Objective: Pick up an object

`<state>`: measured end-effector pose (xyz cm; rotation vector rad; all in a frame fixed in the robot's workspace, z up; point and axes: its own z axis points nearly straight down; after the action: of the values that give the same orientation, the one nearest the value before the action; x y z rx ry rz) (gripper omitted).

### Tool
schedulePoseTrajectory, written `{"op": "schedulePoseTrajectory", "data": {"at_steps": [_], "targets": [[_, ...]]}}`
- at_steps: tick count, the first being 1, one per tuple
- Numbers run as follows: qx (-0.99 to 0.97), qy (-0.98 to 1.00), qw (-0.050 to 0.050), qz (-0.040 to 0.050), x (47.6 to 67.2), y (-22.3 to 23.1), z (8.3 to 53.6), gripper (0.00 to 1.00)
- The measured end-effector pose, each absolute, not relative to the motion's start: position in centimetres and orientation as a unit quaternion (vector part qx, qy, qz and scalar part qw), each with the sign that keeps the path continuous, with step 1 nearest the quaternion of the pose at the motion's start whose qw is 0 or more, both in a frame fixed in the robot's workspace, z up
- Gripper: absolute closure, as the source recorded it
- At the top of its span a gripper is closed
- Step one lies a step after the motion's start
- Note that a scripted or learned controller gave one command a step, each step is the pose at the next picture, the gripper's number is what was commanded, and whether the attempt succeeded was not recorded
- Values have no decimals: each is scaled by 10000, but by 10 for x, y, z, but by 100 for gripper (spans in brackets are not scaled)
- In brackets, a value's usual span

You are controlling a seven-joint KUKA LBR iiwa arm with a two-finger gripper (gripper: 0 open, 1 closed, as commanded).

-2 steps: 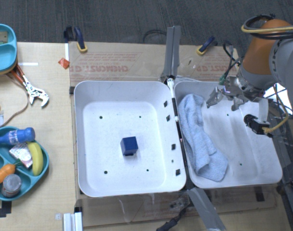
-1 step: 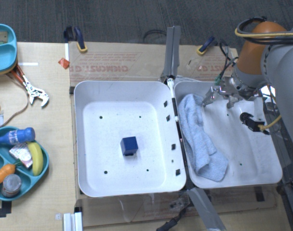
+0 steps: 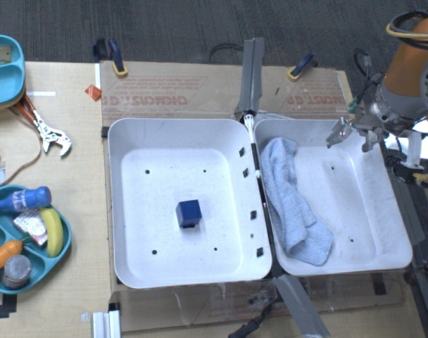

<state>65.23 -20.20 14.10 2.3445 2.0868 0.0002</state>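
The gripper (image 3: 351,132) hangs at the upper right of the frame, over the top right corner of the right bin (image 3: 383,210), its two fingers apart with nothing between them. Above it the arm (image 3: 407,62) rises grey to an orange band at the frame's right edge. Below and to the left of the gripper, well apart from it, a light blue cloth (image 3: 291,203) lies crumpled along the left side of the right bin, running from near the top wall down to the lower left part. In the left bin (image 3: 129,189), a small dark blue cube (image 3: 189,213) sits on the floor a little below the middle, far from the gripper. On the surface (image 3: 59,104) at the left of the frame lie a wrench (image 3: 51,136) and a blue divided plate (image 3: 63,248) holding a banana (image 3: 53,231), a carrot (image 3: 4,255), a bottle (image 3: 17,201) and a can (image 3: 15,271).
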Motion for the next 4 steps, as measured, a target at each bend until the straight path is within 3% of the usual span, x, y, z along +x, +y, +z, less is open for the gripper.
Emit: {"op": "schedulePoseTrajectory", "data": {"at_steps": [1,2,3,4], "targets": [[7701,6380,5,-6,645,-147,222,0],[7145,6996,-1,-9,631,-153,184,0],[7510,6604,-8,-9,586,-138,172,0],[7897,6135,-9,-10,542,-156,193,0]]}}
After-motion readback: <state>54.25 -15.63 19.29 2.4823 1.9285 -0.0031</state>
